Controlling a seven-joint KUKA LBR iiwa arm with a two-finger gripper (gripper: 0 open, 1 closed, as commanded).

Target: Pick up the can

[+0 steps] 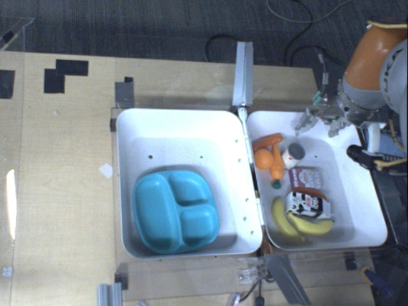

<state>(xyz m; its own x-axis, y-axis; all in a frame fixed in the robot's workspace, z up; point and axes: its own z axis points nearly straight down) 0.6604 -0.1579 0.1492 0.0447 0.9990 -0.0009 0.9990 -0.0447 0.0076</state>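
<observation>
Hovering with splayed metal fingers, the pincer hangs above the small round can.

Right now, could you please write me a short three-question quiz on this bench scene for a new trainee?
1. True or false: the blue divided tray lies in the left bin.
2. Multiple choice: in the right bin, the can lies nearest to which thing? A) the carrot B) the bananas C) the blue divided tray
3. Fill in: the gripper hovers over the ____ rim of the right bin, up and to the right of the can, apart from it.

Key
1. True.
2. A.
3. Far (top in the picture).
</observation>
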